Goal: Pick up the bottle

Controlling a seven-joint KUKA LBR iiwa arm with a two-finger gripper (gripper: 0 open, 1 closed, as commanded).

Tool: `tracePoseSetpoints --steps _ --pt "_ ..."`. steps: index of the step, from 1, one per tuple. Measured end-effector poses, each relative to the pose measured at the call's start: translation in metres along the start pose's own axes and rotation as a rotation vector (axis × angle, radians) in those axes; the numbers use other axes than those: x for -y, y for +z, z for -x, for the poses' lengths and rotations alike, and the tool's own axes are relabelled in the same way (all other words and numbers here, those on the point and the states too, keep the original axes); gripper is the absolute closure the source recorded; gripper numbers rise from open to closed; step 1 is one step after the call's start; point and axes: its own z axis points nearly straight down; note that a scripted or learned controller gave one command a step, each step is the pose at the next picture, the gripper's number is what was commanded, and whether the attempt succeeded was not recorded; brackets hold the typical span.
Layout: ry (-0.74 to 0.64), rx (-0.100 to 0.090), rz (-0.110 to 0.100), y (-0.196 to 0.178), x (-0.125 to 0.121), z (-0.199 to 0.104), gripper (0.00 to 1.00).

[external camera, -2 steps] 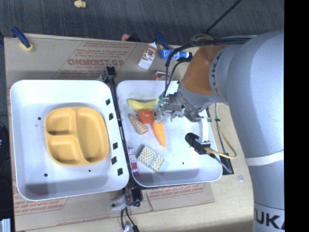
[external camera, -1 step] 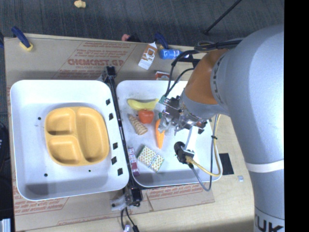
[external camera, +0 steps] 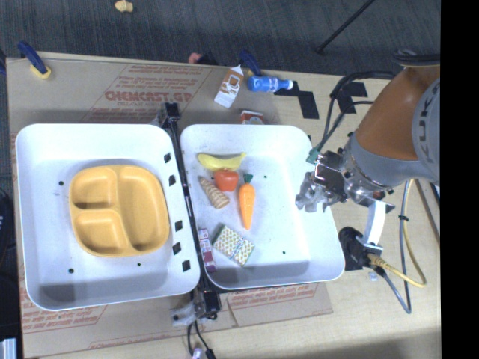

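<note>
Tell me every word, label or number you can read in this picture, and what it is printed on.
"CHEMCAST GP", roughly, in red on the cardboard sheet under the bins; the smaller lines are blurred.
"KU" on the arm, cut off at the edge.
The small carton and the blue bottle: print too small to read.

My arm (external camera: 397,133) comes in from the right, orange band up top, grey wrist angled down and left. My gripper (external camera: 310,194) sits low over the right edge of the right-hand bin (external camera: 322,260), nothing visibly between it.
</note>
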Motion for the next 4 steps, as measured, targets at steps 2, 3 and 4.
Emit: tracePoseSetpoints --steps 2,3,4 --pt "0.529 -0.001 -0.006 0.04 -0.008 0.046 1.0" --pt "0.226 -0.002 -0.005 0.038 -0.009 0.046 1.0" --pt "0.451 0.0 -0.001 0.034 -0.007 0.041 1.0"
